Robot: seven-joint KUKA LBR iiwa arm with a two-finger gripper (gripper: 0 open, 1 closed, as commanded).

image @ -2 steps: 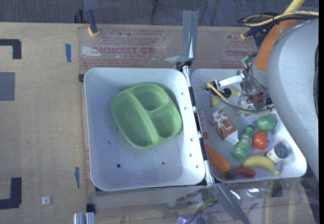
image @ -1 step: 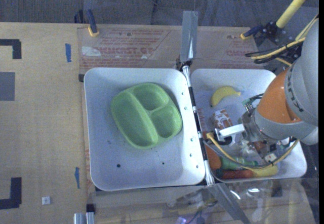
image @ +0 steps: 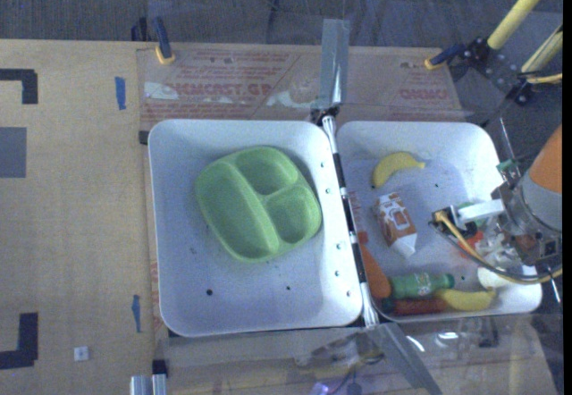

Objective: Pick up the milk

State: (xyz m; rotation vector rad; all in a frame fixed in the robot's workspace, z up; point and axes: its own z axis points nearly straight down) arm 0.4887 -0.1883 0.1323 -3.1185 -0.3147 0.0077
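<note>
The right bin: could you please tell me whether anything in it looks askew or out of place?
The milk carton lies flat on its side in the right bin, tilted diagonally rather than standing. A carrot, a green bottle and a banana are crowded along the near wall. Nothing looks spilled or damaged.

The milk (image: 395,223) is a small carton, white with brown-orange printing on its face, lying flat on its side on the floor of the right-hand bin (image: 429,138). It sits in the left half of that bin, near the dividing wall, with its long axis running roughly up and down the view, tilted slightly. Its lower end is plain white and tapered. Nothing touches it; it lies free on bare white floor.
</note>
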